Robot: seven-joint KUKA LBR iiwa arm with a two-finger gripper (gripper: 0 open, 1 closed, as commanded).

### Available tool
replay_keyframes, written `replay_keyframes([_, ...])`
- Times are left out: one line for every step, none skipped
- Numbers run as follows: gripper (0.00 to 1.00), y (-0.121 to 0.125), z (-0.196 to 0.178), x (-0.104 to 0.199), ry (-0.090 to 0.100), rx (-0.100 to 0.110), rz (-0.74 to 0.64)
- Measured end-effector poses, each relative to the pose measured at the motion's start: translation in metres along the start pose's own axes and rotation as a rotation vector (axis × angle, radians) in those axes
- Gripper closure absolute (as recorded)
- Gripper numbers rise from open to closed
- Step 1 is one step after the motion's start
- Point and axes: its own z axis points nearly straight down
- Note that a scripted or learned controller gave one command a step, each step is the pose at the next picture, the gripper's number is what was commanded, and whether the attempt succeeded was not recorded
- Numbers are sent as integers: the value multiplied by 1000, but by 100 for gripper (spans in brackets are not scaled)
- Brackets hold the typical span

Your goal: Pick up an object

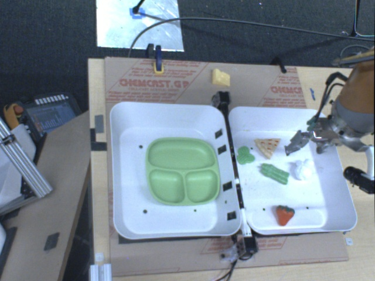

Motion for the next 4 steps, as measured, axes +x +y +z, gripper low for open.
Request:
replay_keyframes([0, 3, -7, 0, -3, -13, -3])
replay_keyframes([0, 5, 55, 0, -1, -9, -1])
replay_keyframes([0, 9, 103, 0, -1, -18, 1])
replay_keyframes([100, 11, 90, -1, -5, -26, 0])
